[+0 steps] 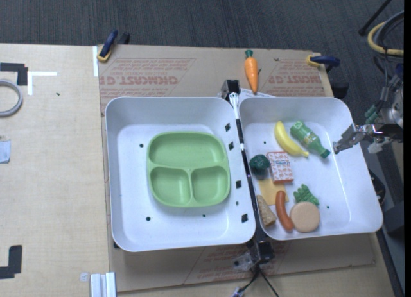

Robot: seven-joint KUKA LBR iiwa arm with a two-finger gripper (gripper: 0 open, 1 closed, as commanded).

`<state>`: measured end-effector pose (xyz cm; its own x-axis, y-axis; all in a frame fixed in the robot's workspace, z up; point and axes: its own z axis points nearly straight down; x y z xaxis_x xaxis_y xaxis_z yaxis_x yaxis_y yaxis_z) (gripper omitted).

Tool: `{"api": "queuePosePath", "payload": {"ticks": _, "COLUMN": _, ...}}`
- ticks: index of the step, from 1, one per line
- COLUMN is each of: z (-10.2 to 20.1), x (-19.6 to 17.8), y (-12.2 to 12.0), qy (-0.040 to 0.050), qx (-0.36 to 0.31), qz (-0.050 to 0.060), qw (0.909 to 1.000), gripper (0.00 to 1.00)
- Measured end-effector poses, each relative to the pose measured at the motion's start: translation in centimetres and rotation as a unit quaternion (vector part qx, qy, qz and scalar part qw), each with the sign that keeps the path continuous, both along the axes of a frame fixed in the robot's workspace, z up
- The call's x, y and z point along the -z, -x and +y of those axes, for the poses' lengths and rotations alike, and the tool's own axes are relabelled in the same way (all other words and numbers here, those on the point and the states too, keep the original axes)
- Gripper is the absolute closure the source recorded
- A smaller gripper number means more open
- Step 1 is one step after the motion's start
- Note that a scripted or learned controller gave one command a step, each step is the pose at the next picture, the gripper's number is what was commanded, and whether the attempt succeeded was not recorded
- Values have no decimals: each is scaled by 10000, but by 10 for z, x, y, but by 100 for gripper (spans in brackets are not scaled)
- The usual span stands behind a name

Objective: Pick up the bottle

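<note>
The bottle [309, 139], green and lying on its side, is found in the upper part of the right bin [350, 190], its cap end pointing toward four o'clock. A banana [289, 139] lies just beside it at nine o'clock, nearly touching. Open white floor is left at the bottle's three and five o'clock, out to the bin's right wall. The claw [343, 140] is seen at three o'clock from the bottle, near the cap, over the bin's right rim; its fingers are spread a little and nothing is held between them. Further down the bin a small red and white box [280, 166], a dark green broccoli [259, 164], a sausage [283, 210], a bun [305, 217] and a leafy green piece [306, 194] are crowded together. A green divided plate [189, 169] is carried in the left bin [128, 180]. A carrot [251, 71] lies on the surface beyond the bins at twelve o'clock.
</note>
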<state>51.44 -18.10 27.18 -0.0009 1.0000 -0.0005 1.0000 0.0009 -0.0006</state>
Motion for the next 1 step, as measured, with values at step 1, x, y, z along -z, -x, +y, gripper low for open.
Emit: {"api": "queuePosePath", "payload": {"ticks": 1, "z": 0, "x": -9, "y": 0, "qy": 5, "qx": -6, "qz": 0, "qw": 10000, "gripper": 100}}
